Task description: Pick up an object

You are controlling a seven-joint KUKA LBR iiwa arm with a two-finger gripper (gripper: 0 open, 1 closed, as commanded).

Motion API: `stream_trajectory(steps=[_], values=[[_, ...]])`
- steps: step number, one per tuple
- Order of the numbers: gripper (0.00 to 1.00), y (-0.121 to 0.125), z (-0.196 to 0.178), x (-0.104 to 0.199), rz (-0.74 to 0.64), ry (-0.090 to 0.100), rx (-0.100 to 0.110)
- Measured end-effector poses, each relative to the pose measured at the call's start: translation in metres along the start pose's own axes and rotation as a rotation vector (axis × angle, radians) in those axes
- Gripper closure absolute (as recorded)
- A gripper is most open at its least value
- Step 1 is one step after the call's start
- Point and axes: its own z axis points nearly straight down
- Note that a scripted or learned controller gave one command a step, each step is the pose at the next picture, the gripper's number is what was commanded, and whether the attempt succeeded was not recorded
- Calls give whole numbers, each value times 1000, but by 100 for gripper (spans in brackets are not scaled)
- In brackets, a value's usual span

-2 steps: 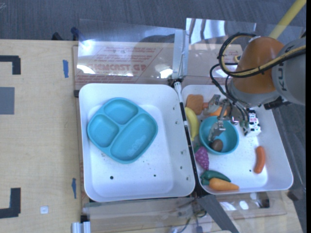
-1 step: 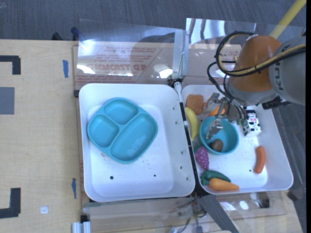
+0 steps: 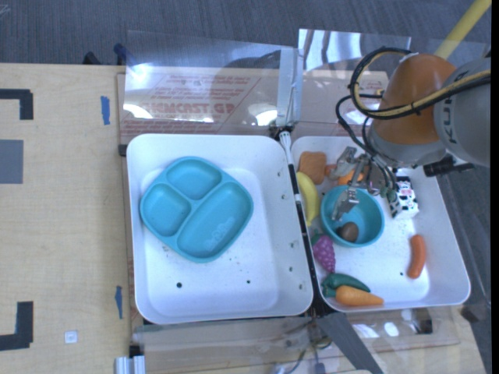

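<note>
The arm reaches in from the right and hangs its pincer (image 3: 351, 201) over the blue bowl (image 3: 354, 216) in the right bin (image 3: 448, 275), probably because most of the small things lie close together there and one must be picked. The view is too cluttered to tell whether the fingers are apart or together, and nothing visibly sits between them. Inside the bowl rests one brown rounded item (image 3: 349, 231), likely the nearest candidate. Around the bowl I count one banana (image 3: 309, 196), one orange block (image 3: 313, 165), one purple fruit (image 3: 323, 251), one carrot (image 3: 357, 295), one sausage (image 3: 417, 255) and one black-and-white toy (image 3: 404, 199). The left bin (image 3: 156, 287) holds one divided blue plate (image 3: 196, 208), well apart from the arm.
</note>
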Motion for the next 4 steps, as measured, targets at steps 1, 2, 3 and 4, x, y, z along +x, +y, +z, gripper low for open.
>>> stream_trajectory(steps=[1,2,3,4], values=[[0,7,1,-5,89,16,8],[0,10,1,-5,184,24,5],[0,-18,1,-16,238,42,-1],[100,-20,-17,-26,240,-2,0]])
